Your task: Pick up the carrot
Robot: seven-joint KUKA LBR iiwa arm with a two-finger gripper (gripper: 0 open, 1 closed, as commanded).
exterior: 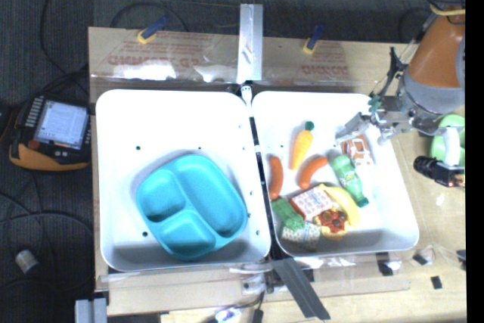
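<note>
Carrot (pixel 302 141) is lying in the right bin (pixel 393 193), just left of and slightly below the tool (pixel 365 126), its long axis tilting up toward its green top, while the tool's fingers are standing apart, gripping nothing, hovering near the bin's right wall.

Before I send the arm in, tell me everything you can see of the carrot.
The carrot is a small toy-like piece, yellow-orange with a green top at its upper end. It lies flat and free in the right bin, upper middle, tilted slightly, tip pointing down-left. Its tip comes close to an orange sausage-shaped piece; contact cannot be told. The gripper is off to its right.
</note>
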